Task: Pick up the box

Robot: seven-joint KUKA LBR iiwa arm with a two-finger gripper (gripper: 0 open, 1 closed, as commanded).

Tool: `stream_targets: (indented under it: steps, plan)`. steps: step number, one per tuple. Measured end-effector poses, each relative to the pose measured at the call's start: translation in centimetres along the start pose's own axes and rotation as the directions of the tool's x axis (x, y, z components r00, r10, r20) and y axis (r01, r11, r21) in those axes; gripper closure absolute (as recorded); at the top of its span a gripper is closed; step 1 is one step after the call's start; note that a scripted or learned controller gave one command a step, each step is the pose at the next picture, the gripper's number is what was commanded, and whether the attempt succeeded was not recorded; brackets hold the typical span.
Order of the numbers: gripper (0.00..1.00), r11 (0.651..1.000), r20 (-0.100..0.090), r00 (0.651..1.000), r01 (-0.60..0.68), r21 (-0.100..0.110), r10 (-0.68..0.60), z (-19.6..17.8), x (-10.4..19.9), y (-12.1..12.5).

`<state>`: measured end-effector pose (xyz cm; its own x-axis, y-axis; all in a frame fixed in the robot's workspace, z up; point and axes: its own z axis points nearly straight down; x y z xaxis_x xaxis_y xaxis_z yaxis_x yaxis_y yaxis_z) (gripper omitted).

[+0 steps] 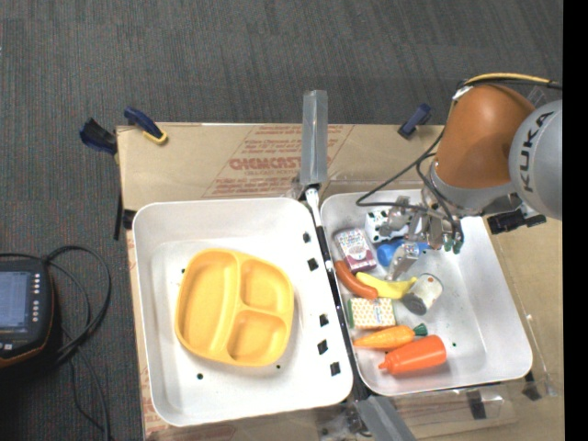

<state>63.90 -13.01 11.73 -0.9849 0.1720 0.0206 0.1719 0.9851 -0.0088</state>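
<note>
Two small boxes lie in the right bin (496, 283). A pink and white box (353, 244) is near the bin's upper left, and a pale box with a green edge (372, 313) lies lower, beside the divider. My gripper (407, 249) hangs over the bin's upper middle, just right of the pink box and above a blue object (390, 252). The wrist hardware hides its fingertips, and nothing is seen lifted.
A yellow banana (388, 287), a red sausage (353, 280), a small tin can (424, 293), a carrot (384, 338) and an orange bottle (415, 355) crowd the right bin's left half. The left bin (156, 356) holds a yellow divided plate (236, 308).
</note>
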Motion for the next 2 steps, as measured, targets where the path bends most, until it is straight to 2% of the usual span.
stream_targets:
  steps: [1, 2]
  plan:
    - [1.0, 1.0, 0.019, 1.0, -0.003, -0.009, 0.003, -0.9, -0.4, 0.4]
    - [1.0, 0.873, 0.023, 0.872, 0.488, -0.002, -0.488, -4.9, 3.5, 3.2]
